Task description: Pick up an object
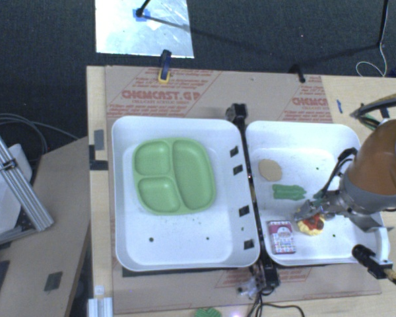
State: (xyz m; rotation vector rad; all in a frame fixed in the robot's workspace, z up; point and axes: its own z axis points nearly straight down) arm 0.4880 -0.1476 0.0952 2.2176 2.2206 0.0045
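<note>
1. The red-and-yellow toy (311,226) sits in the right bin (330,140), directly under the end effector (306,214); it looks small, light and bumpy, best pinched across its middle.
2. Whether the end effector is open or closed, I cannot tell.
3. Just left of the toy, one red packet (281,236); up-left of it, one green piece (289,191) and one tan disc (270,170).
4. Well left of the toy, one green tray (173,176) in the left bin (129,243): two bins counted.
</note>
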